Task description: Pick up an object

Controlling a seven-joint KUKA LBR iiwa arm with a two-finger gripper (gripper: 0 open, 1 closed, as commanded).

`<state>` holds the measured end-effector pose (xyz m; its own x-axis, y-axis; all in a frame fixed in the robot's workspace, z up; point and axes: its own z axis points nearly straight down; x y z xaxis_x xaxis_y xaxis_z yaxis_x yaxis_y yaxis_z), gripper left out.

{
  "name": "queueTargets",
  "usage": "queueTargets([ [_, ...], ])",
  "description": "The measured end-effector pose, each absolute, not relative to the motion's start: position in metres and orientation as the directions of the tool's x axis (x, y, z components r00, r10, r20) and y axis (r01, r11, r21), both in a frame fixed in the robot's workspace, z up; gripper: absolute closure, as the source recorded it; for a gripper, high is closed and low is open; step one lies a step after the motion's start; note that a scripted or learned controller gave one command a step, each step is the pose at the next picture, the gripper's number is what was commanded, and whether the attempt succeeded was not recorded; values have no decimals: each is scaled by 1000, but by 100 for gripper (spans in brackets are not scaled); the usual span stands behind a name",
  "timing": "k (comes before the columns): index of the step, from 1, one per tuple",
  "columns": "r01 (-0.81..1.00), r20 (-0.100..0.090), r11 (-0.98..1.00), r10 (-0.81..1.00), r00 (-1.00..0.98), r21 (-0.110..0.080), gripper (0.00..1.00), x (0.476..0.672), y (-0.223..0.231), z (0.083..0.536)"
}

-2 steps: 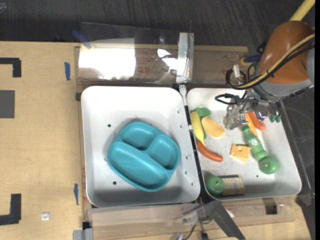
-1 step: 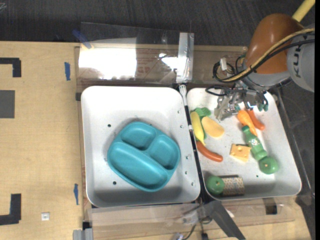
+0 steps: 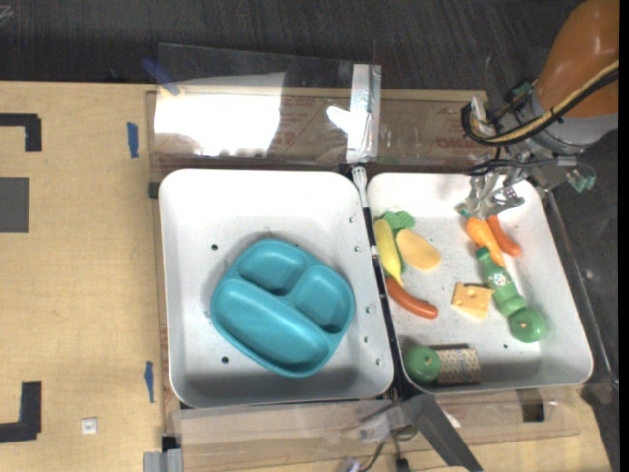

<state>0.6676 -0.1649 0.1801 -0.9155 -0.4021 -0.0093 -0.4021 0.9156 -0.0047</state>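
Right bin (image 3: 560, 264), near edge: green ball (image 3: 424, 364) beside a grey ridged roller (image 3: 458, 363). Centre: cheese wedge (image 3: 473, 300), red sausage (image 3: 411, 299). Left wall: banana (image 3: 387, 251), yellow slice (image 3: 422, 253). Right side: green bottle (image 3: 503, 285), green knob (image 3: 528, 326). Far right corner: orange carrot (image 3: 485, 235), likely light, rigid, smooth plastic, best taken across its narrow middle. Gripper (image 3: 488, 201) hangs directly over its far end; jaw opening cannot be told, nothing visibly held. Left bin (image 3: 187, 264): teal divided plate (image 3: 283, 306), centre.
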Motion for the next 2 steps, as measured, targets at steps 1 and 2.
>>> queueTargets([
  [1,-404,-8,915,-404,-915,-2,0,667,-163,179],
  [2,-383,-10,924,-383,-924,-3,0,639,-174,97],
])
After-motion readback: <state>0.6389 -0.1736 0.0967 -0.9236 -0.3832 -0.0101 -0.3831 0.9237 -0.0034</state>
